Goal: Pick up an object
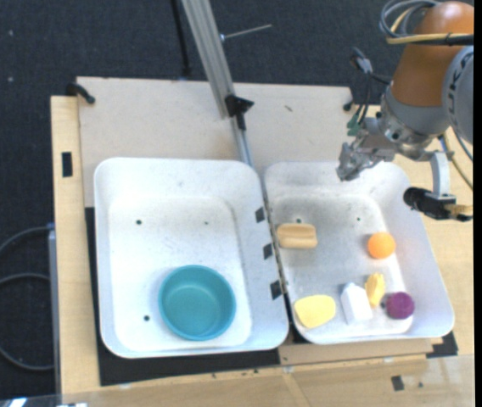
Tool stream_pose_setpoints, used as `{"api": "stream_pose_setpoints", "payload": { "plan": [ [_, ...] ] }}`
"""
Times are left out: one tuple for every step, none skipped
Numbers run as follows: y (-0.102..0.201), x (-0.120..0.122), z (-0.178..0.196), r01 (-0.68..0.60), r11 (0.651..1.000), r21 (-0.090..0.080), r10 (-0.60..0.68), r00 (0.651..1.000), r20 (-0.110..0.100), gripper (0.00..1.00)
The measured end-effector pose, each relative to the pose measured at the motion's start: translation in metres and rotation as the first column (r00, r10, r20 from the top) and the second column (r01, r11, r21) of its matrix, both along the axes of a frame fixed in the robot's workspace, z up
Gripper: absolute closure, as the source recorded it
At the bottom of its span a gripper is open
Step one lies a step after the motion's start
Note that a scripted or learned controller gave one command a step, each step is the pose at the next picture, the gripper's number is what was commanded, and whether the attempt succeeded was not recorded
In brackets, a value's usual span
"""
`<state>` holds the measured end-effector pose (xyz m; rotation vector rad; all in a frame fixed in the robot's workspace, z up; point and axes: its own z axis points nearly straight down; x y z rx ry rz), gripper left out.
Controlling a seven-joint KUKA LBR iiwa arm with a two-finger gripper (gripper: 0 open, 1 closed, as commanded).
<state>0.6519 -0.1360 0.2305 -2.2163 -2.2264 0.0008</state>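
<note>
Camera view from above shows my arm (pixel 423 66) reaching in from the right, grey with its orange band, and my gripper (pixel 351 164) hanging over the far edge of the right bin (pixel 309 185). It is small and dark against the white rim, and I cannot tell how it is set. I see nothing caught in it.

The tabletop (pixel 165 117) carries two shallow white bins side by side. The left bin (pixel 139 193) holds a teal bowl (pixel 196 302), upright, near its front edge.

The right bin holds everything I might pick up — all of it well apart from my gripper. A tan bread roll (pixel 296 236) lies close to the bin's left wall, about midway between far and near edges. An orange ball (pixel 381 245) sits toward the right wall. Along the front edge lies a cluster: a pale yellow lump (pixel 314 310) at the front-left corner, a small white block (pixel 355 303) just beside it, a little yellow piece (pixel 376 287) touching or nearly touching the white block, and a purple ball (pixel 399 304) nearest the front-right corner.

A slanted metal pole (pixel 211 49) crosses the far side of the tabletop and comes down to the gap between the two bins. A dark cable (pixel 3 261) loops on the floor beyond the tabletop's left edge.
</note>
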Motion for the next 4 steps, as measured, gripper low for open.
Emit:
{"api": "stream_pose_setpoints", "payload": {
  "plan": [
    [0.06,-0.014,0.001,-0.003,1.0,0.002,0.003,1.0,0.0,1.0],
    [0.107,-0.036,-0.006,-0.001,1.0,0.001,0.001,1.0,0.0,1.0],
    [0.152,-0.051,-0.011,-0.002,1.0,0.001,0.002,1.0,0.0,1.0],
    [0.202,-0.065,-0.015,-0.003,1.0,0.002,0.003,1.0,-0.001,1.0]
  ]
}}
